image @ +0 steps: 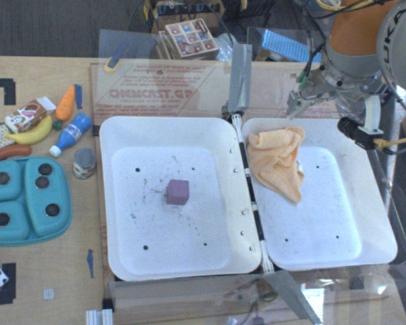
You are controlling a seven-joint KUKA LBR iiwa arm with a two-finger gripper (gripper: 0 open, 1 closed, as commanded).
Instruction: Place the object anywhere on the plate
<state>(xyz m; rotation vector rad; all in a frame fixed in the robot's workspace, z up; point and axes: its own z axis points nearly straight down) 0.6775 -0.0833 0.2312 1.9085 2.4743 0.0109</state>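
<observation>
A small purple cube [177, 192] rests on the floor of the left bin [122, 141], near its middle. A crumpled pale orange cloth [279, 162] lies in the right bin [365, 222], against its left wall and towards the back. My gripper [295, 108] hangs above the back rim of the right bin, just behind and above the cloth and well to the right of the cube. Nothing hangs from it.
To the left of the bins lie a teal compartment tray [24, 198], a banana [30, 134], a toy carrot [66, 103], a blue bottle [70, 134] and a small grey can [84, 162]. Boxes and a cardboard sheet [155, 90] stand behind the bins.
</observation>
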